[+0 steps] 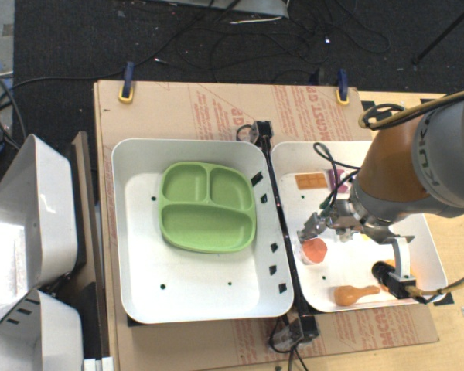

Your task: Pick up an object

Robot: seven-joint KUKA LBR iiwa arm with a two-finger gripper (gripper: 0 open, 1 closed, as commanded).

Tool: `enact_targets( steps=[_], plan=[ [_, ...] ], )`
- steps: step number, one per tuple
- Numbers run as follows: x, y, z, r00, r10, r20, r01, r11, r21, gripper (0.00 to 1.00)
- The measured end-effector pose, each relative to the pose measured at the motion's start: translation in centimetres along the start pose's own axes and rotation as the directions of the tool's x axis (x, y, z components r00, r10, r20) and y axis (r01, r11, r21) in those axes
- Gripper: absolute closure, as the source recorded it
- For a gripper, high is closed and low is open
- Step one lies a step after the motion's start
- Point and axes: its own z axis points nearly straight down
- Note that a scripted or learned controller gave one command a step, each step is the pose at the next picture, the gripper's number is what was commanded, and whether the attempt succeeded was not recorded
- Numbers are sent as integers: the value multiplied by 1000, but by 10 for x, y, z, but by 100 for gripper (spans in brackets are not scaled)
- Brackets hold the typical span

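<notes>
Reaching in from the right, the arm point(414, 168) is down over the right bin point(344, 270), grey body and orange band both on show. The gripper point(314, 229) sits low in that bin, close to the wall it shares with its neighbour. Right beside the tip, on the near side, is the red round object point(315, 251), lying on the white floor of the bin. Are they touching? Too close to call from this angle, and whether the gripper is open or closed cannot be told either. Nothing can be seen clamped in it.

Elsewhere in the right bin there is a flat orange rectangular piece point(310, 181) toward the far side, and a tan drumstick-shaped item point(356, 293) along the near edge, well apart from the gripper.

Over to the left bin point(139, 284) (the quiet half of the bench), where a green divided plate point(209, 207) lies flat with three compartments facing up, toward the far side of the bin.
</notes>
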Motion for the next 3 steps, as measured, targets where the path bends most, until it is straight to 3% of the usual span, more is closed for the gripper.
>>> enact_targets(
  steps=[1, 2, 3],
  plan=[
    [1, 0, 19, 1000, 1, 0, -1, 1000, -1, 0],
    [1, 0, 8, 1000, 2, 0, -2, 1000, -3, 100],
    [3, -6, -52, 1000, -3, 2, 3, 1000, -8, 100]
  ],
)
